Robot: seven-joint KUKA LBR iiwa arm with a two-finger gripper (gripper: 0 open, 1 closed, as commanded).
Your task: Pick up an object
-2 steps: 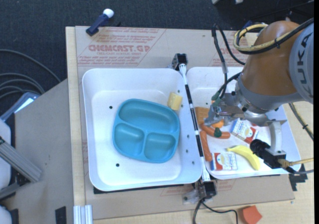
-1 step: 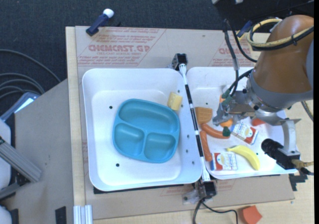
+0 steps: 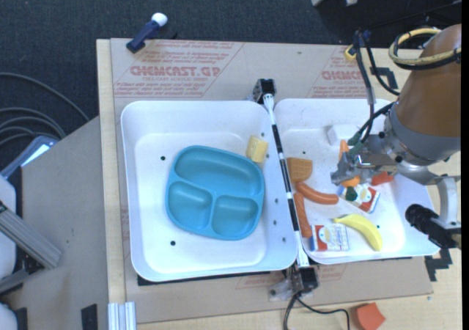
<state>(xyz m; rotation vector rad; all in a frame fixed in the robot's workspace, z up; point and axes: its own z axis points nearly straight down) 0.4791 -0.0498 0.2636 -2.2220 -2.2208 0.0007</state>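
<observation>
Gripper (image 3: 350, 174) hovered low over right bin (image 3: 311, 112) clutter, jaw state unreadable, hotdog (image 3: 316, 193) just beside it, nothing visibly held; next likely a descent and close on it.

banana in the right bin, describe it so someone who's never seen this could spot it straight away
Start at the right bin, the one the arm reaches into. Go to its near edge, on the side away from the blue tray. The banana lies there, just right of a small carton: it is the only curved, plain yellow thing among orange and printed pieces.
</observation>
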